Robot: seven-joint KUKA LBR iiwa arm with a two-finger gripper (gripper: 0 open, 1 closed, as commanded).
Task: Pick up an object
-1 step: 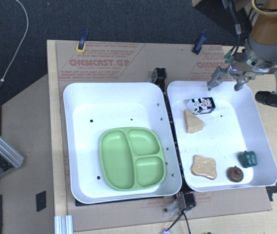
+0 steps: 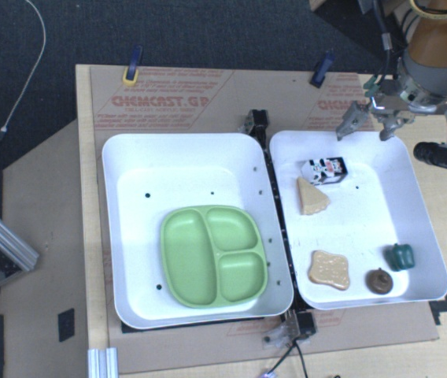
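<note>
We see the grey two-finger gripper (image 2: 367, 126) with fingers spread and nothing between them, hovering at the right white plastic bin's (image 2: 420, 203) far rim. The nearest object — a small black-and-white printed packet (image 2: 325, 169) — lies just below-left on the bin floor, a tan wedge (image 2: 312, 197) beside it; room around looks ample.

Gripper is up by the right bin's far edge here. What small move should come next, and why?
Probably come toward the camera and lower over the black-and-white item. The gripper hangs open at the right bin rim, holding nothing, and that item lies nearest.
</note>
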